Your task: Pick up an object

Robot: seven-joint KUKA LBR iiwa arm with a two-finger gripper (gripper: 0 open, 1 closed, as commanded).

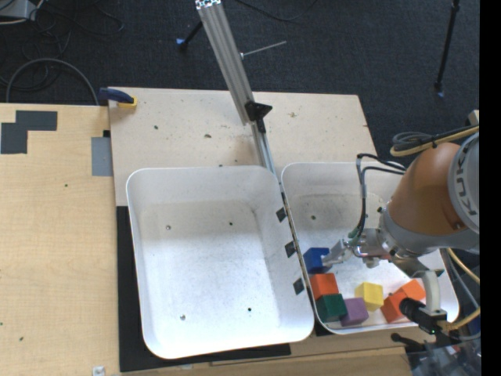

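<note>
Where wooden bench (313, 124) meets dark carpet (352, 37), two white bins (156, 210)

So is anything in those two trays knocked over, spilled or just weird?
Nothing looks spilled or broken. The blocks, blue, orange, green, purple and yellow, all sit crowded in the right bin's near corner, beside the end effector.

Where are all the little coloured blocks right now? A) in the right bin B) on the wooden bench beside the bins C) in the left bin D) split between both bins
A: the blue block, orange block, green block, purple block and yellow block all lie in the right bin.
</note>
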